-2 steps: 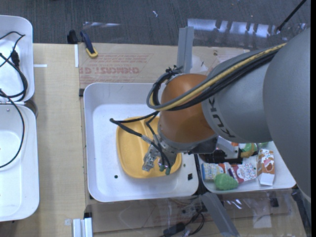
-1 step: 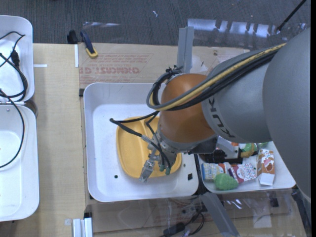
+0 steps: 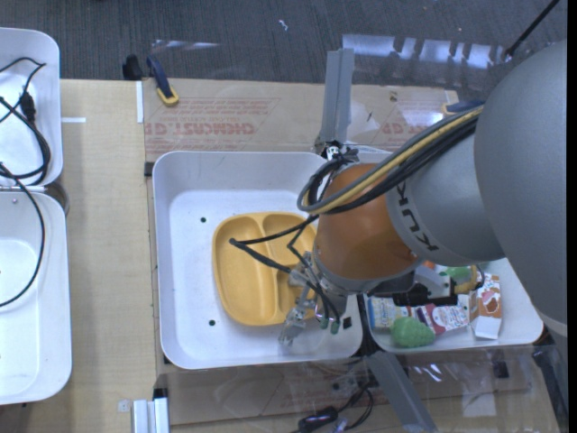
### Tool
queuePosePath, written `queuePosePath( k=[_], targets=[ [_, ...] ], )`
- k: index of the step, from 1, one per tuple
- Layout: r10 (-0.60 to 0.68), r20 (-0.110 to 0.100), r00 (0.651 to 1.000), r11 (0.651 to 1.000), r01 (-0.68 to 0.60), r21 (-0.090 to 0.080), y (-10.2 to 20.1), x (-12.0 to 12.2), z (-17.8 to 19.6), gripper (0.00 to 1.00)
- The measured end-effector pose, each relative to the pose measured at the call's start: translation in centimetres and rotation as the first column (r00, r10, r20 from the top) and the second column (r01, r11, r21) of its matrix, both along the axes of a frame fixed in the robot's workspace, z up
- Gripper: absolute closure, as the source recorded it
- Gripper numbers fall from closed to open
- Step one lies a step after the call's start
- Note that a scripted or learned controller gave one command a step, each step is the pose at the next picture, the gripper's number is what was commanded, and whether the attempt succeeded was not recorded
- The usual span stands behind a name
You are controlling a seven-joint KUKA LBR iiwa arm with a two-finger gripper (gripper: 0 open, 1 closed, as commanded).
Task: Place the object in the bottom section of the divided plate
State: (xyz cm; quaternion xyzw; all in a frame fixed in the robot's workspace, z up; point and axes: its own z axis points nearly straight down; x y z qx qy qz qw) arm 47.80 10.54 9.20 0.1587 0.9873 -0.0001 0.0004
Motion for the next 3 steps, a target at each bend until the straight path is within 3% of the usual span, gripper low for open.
queuePosePath(
  k=[1,2,3],
  targets=[
    [-0.286,0.001,0.958,0.958,0.286,-0.004,4.7,0.7,0.1,0.00],
    [-0.292,-0.018,0.956,0.956,0.292,-0.016,4.4,0.2,0.7,1.00],
    [-0.194,-0.010,0.981,0.981,0.194,-0.002,2.5,5.2,0.1,1.00]
  ],
)
